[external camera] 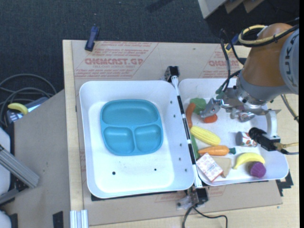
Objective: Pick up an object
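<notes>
Two shallow white bins side by side on a bench. Left white bin (90, 127) holds one light-blue plastic plate (131, 126) with three compartments.

Right white bin (280, 167) holds the toy food. Count: one green leafy piece (198, 102); one slim orange-red piece (190, 113) beside the dividing rim; one red-orange round piece (209, 118), partly under the gripper; one yellow corn cob (205, 136); one orange carrot (214, 151) with a green stub; one yellow banana (246, 159); one purple ball-like fruit (257, 169) touching the banana's end; one red-and-white patterned packet (209, 167); one tan wedge (225, 165) just beside the packet. One small white-and-red item (243, 138) near a black part of the tool, too small to identify.

Grey arm with orange band (266, 56) enters from the right, cut off at the frame edge. Gripper (210, 109) sits over the bin's upper area, just above the red-orange piece. Finger spread: cannot tell; nothing is visibly held.
</notes>
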`<state>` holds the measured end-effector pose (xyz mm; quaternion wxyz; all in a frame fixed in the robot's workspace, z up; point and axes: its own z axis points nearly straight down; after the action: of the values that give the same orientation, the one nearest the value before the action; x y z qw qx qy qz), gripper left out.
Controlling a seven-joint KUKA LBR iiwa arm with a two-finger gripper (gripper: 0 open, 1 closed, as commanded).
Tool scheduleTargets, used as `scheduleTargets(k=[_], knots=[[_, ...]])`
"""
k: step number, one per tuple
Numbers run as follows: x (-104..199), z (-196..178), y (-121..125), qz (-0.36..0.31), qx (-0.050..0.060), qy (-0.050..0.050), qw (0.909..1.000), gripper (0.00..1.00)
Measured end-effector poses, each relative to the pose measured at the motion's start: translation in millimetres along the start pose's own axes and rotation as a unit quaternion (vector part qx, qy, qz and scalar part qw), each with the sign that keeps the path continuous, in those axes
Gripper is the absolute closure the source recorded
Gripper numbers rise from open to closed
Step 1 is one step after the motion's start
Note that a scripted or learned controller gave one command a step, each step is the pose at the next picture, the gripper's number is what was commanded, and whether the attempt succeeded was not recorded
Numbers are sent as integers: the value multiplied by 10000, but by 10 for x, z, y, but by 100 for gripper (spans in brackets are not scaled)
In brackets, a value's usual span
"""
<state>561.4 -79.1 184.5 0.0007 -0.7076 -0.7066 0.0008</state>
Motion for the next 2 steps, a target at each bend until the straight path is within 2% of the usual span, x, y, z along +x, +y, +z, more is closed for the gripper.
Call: scheduleTargets(k=[1, 2], knots=[[-208, 825, -701, -10, -33, 5, 10000, 0], [-260, 1004, -610, -5, -14, 0, 10000, 0]])
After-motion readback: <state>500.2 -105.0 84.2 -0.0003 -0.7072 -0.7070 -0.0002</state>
